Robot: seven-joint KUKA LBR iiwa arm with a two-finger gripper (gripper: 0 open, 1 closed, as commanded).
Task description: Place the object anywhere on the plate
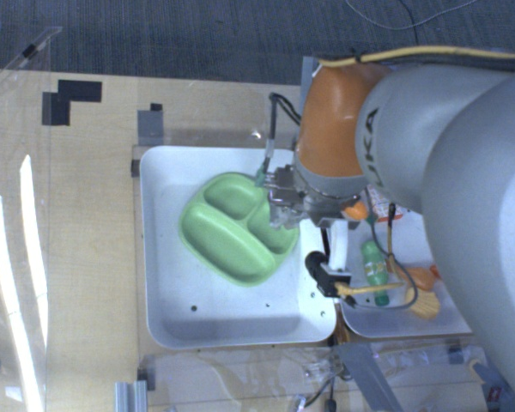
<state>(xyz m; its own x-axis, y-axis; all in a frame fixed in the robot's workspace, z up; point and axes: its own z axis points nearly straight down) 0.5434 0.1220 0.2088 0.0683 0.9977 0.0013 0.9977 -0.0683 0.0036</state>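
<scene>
Over the right edge of the green plate point(237, 227), which lies in the left bin point(163, 316), hangs the gripper point(285, 206). Whether it grips anything I cannot tell, nor which object is meant; a green bottle point(375, 264) lies in the bin right of the plate. A good release would come low over a compartment. Open bin floor surrounds the plate.

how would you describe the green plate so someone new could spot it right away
Start at the left white bin, the one farther from the arm. The green plate lies in its upper middle, under the tool. It is pale green and split into three compartments, unlike the small clutter in the right bin.
</scene>
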